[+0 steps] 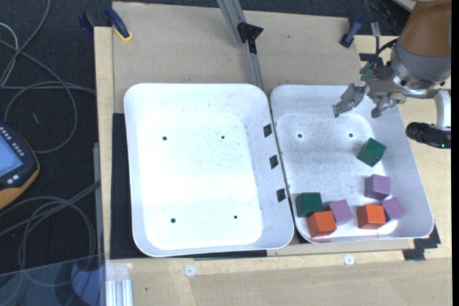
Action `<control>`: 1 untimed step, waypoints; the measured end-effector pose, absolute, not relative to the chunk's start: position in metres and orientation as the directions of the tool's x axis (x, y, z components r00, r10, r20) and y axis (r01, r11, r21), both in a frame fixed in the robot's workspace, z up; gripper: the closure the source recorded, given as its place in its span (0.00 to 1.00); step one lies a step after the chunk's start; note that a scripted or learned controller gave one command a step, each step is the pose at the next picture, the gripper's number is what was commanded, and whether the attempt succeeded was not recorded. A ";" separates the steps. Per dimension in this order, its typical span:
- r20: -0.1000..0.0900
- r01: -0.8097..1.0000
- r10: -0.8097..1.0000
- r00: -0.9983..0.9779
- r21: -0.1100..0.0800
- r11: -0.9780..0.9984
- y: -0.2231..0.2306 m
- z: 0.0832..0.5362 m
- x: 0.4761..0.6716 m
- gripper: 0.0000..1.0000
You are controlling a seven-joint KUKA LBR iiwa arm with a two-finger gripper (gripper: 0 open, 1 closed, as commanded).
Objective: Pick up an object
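Claw [361,103]: being carried with its fingers spread wide and nothing between them, above the far part of the right bin [419,186], a placement judged to be a hover before a descent, the nearest candidate being the green cube [372,151] lying alone just below it. Right bin: seven blocks are being held in it, the others crowded toward the near rim, namely a dark green block [309,203], two orange blocks [322,223] [371,216] and three purple blocks [340,211] [378,185] [392,208]. Left bin [143,100]: being kept beside it on the desk [179,39].
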State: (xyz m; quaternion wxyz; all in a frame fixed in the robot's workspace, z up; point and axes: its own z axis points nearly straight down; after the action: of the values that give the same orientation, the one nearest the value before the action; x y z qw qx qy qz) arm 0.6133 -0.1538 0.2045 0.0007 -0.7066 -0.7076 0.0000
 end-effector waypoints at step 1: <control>-0.005 1.000 1.000 0.002 0.011 -0.002 -0.194 0.335 0.589 0.00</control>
State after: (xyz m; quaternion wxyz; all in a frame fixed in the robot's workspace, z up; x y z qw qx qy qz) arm 0.5893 -0.1944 0.3354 -0.0054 -0.7077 -0.7065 -0.0022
